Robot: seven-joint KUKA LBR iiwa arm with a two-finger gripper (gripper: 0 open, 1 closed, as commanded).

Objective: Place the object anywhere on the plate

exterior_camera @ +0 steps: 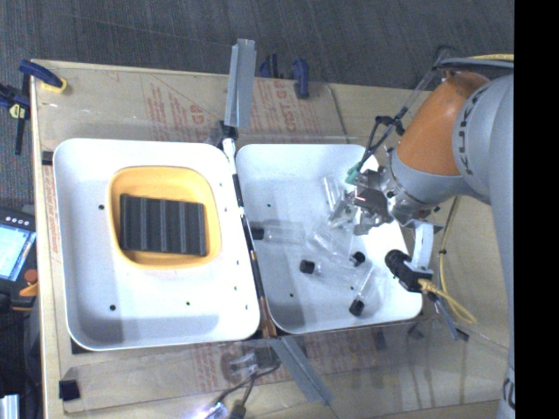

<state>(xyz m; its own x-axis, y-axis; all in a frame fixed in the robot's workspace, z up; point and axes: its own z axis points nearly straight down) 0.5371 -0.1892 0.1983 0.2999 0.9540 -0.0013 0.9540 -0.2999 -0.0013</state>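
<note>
- Camera view: end effector [362, 208] low in the right bin [279, 168], among clear vials [327, 244]; its grip — cannot tell.
- Yellow plate [166, 180] waits in the left bin [87, 234].
- Best, I'd judge: single one vial, lift cleanly.

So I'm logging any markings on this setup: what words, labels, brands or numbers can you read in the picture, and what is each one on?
Nothing can be read for certain.
Red printed lettering on the bench board around the bins: too blurred to read.
Lit screen of the small device at the view's left edge: too small to read.
The plate, the white bins and the arm: no text visible.
</note>
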